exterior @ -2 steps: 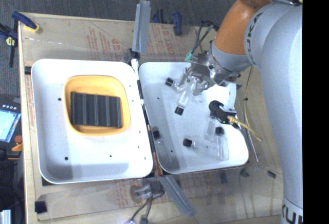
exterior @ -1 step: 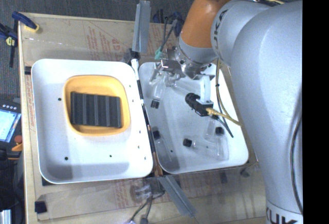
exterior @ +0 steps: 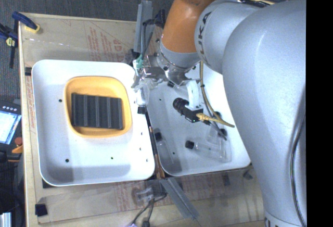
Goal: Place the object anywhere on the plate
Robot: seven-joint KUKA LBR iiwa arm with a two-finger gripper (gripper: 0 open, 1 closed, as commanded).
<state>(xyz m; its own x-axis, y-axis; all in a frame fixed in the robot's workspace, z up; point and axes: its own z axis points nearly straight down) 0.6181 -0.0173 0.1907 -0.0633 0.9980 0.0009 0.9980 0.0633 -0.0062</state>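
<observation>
Grey arm [exterior: 260, 90] links take up the right half of the view, with the orange band [exterior: 179, 28] sitting above the wrist near the top centre. Below them lie 2 shallow white bins side by side on a brown bench [exterior: 93, 38]. The left bin [exterior: 52, 168] carries a yellow plate [exterior: 98, 85] with rounded corners, and on the plate rests a dark ribbed rectangular insert [exterior: 98, 111] made of several parallel bars. The right bin [exterior: 177, 163] is partly covered by the arm; on its floor a clear, glassy object [exterior: 218, 142] lies near the right wall, and just left of it sits a small dark piece [exterior: 190, 144], well apart from the plate. The gripper [exterior: 141, 83] hangs over the seam between the 2 bins, just beside the plate's upper right corner, and I cannot tell whether it is open or closed, nor whether anything is in it. Blue clamps [exterior: 23, 22] grip the bench's upper left corner.
</observation>
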